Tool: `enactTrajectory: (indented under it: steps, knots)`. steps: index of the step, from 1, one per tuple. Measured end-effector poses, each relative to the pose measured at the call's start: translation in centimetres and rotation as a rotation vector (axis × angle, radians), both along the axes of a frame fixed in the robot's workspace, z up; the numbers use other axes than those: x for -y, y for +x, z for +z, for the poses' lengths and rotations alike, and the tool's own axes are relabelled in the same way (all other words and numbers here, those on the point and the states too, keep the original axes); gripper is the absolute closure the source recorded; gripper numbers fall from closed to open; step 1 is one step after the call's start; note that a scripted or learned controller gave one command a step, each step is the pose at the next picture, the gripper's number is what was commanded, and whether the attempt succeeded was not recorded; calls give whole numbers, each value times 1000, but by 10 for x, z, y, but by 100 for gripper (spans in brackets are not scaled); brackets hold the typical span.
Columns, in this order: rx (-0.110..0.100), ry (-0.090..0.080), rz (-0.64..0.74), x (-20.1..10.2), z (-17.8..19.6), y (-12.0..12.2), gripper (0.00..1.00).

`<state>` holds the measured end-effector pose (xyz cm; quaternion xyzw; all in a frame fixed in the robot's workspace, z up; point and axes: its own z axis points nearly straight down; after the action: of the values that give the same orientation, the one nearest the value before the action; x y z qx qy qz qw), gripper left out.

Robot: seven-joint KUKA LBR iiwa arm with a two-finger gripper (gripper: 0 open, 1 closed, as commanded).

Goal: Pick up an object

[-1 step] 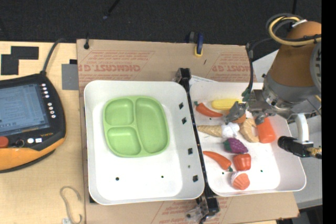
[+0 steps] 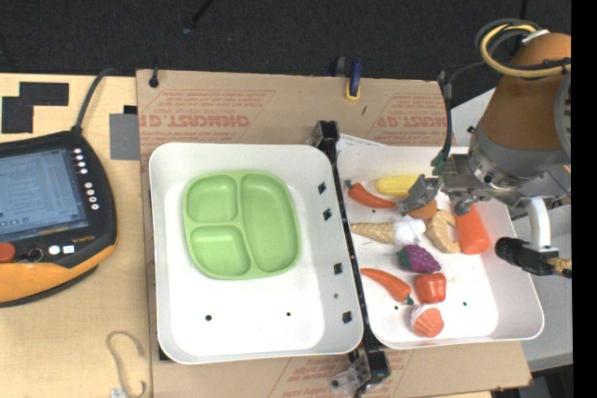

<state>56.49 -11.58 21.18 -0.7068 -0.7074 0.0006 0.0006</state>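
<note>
- Here, your left bin [image 2: 173,191] holds one green divided tray [image 2: 242,225], lying flat with three compartments.
- Your right bin [image 2: 522,312], touching the left bin's right wall, holds toy food: a yellow corn cob [image 2: 398,185], an orange chili [image 2: 371,196], an ice-cream cone [image 2: 377,232], a purple grape bunch [image 2: 422,258], a red pepper [image 2: 430,287], a red chili [image 2: 386,282], a strawberry [image 2: 429,322] and an orange carrot [image 2: 471,229].
- The gripper [image 2: 424,198] sits low in the right bin, just right of the corn cob; you cannot tell how it is set.
</note>
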Motion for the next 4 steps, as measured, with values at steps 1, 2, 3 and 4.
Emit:
enactTrajectory:
  steps: [1, 2, 3, 4]
  knots:
    - [-8, 2, 0, 4, -57, -10, 0]
    - [-8, 3, 2, -4, -107, -20, 0]
    - [-4, 2, -2, -6, -126, -20, 0]
    - [-3, 2, -9, -3, -114, -20, 100]
